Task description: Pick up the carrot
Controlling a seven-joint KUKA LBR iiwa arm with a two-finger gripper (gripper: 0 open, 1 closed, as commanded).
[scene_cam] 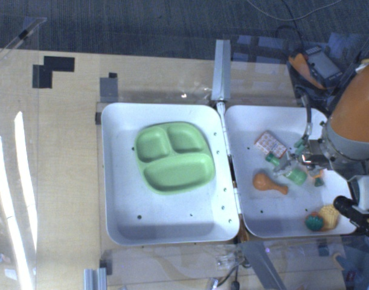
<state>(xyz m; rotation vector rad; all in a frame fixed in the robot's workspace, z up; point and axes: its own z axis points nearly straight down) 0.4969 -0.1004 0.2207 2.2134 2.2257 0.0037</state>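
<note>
Below, pale wooden bench; beyond it, dark grey carpet.

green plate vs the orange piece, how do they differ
The green plate lies in the left bin; the orange piece lies in the right bin. The plate is far larger. The plate has three compartments; the orange piece is one rounded lump with a tapering end. Both lie flat on white bin floors.
</note>
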